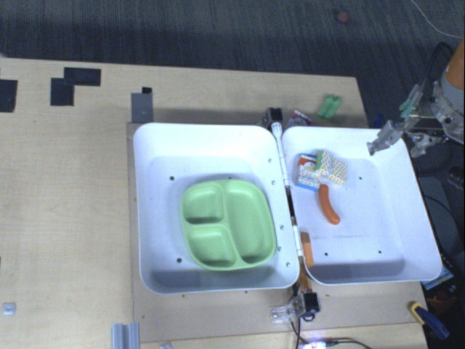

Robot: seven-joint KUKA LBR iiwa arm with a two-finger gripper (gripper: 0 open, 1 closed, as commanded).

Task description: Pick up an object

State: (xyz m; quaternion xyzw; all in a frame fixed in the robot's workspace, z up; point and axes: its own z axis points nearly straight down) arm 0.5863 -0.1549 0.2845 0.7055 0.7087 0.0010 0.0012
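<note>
End effector [396, 133]: bare grey metal, thin angular fingers on a boxy bracketed body. Small green part on its side. Orange band [456, 71] above the wrist, grey link behind it.

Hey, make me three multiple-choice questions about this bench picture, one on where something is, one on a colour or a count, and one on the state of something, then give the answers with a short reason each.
1. Where does the divided plate lie?
A. In the left bin
B. In the right bin
C. On the bare bench

2. What colour is the divided plate?
A. Blue
B. Light green
C. Red

3. How does the gripper stand relative to the orange sausage-shaped object?
A. It is pressed down on it
B. It has lifted it above the bin
C. It is apart from it, near the right bin's far right corner

Answers:
1. A, the plate sits inside the left bin's walls.
2. B, its three compartments are all pale green.
3. C, the object lies on the bin floor beside the small printed box, away from the gripper.
</note>
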